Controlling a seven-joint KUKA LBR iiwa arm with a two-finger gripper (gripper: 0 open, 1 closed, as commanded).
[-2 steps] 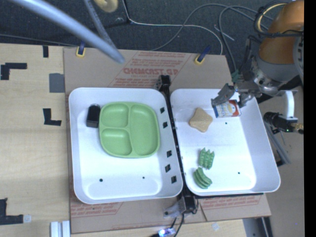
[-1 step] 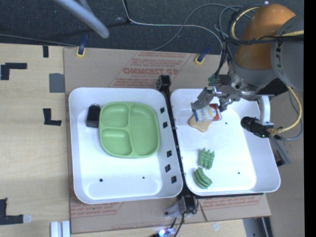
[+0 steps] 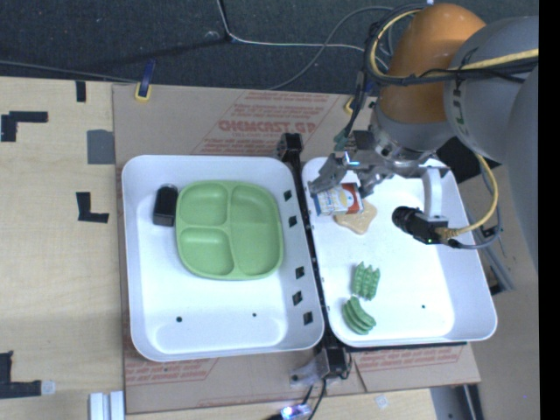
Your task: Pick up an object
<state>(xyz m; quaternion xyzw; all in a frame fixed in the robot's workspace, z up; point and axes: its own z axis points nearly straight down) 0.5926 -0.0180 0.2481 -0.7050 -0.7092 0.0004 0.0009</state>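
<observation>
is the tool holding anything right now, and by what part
Cannot be told. The tool sits right over a small red and white packet in the right bin, hiding any contact.

- You look down from one fixed camera above the bench [image 3: 52,234], at a slant.
- Both white bins, left bin [image 3: 140,261] and right bin [image 3: 437,296], fit in frame.
- The arm [image 3: 455,59] enters from your right.

Wooden bench [image 3: 52,261] topped with cardboard [image 3: 254,116], dark carpet [image 3: 131,16] behind.
</observation>
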